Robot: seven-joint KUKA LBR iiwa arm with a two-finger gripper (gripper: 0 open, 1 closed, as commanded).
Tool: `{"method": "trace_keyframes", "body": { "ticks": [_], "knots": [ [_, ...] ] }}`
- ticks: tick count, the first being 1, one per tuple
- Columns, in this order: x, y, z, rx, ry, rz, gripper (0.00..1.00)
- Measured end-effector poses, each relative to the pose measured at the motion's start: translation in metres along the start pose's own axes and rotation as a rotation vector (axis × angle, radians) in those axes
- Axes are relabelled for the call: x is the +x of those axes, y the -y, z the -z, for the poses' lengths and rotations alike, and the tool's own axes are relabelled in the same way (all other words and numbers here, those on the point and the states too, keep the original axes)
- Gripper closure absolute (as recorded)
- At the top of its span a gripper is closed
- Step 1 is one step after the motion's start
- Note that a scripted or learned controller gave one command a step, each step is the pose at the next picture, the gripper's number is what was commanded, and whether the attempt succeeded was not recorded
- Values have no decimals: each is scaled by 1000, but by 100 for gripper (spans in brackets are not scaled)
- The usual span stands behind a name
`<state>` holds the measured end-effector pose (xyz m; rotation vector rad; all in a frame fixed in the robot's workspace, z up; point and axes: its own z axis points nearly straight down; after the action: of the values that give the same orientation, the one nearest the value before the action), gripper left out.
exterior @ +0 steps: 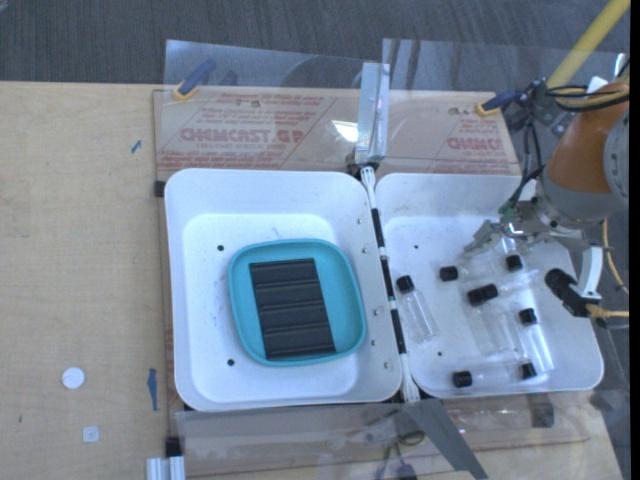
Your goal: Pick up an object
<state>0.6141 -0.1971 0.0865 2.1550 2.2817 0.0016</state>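
Observation:
Several clear vials with black caps lie scattered in the right bin (440,363); one vial (414,308) is close to the divider and another (483,294) rests mid-bin. A teal dish (343,298) holding a black ribbed block (291,308) sits in the left bin (195,268). My gripper (512,232) hangs low over the far right part of the right bin, just above a vial cap (514,262). I see nothing held in it.
The grey arm with its orange band (585,158) reaches in at the right, trailing cables. A clear plastic sheet (260,128) stands behind the bins, with a metal bracket (372,113) at the divider. Bare wooden bench lies to the left.

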Motion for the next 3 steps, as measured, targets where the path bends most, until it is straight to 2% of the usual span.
{"method": "trace_keyframes", "body": {
  "ticks": [1, 2, 3],
  "knots": [
    [-4, 76, 1, 0, -8, 93, 0],
    [-9, 125, 3, -8, -13, 152, 0],
    [-9, 125, 3, -8, -13, 152, 0]
  ]
}}
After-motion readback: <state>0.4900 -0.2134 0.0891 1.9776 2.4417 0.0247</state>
